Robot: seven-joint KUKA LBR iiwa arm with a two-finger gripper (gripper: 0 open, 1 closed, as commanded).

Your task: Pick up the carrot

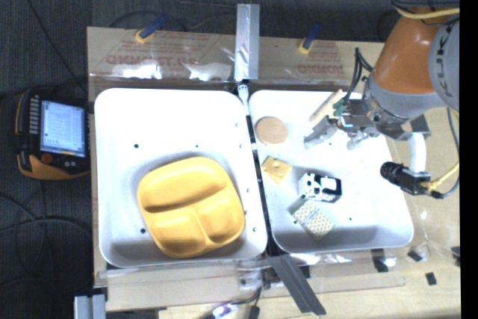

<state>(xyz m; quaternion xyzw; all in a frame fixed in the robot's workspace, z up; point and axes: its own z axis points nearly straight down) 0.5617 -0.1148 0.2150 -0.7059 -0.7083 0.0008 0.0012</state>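
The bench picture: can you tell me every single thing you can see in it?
Bins: two, white, side by side on the bench.
Divided tray: one, yellow, in the left bin.
Round disc: one, tan, right bin, near the divider.
Small block: one, pale yellow, right bin, below the disc.
Black and white item: one, middle of the right bin.
Patterned packet: one, whitish, right bin, front.
Handheld screen: one, orange and black, left of the bench.
Clamps: two, blue and yellow, on the bench's far edge.
Arm: one, grey and orange, reaching in from the right.
Pincer: one, over the right bin.
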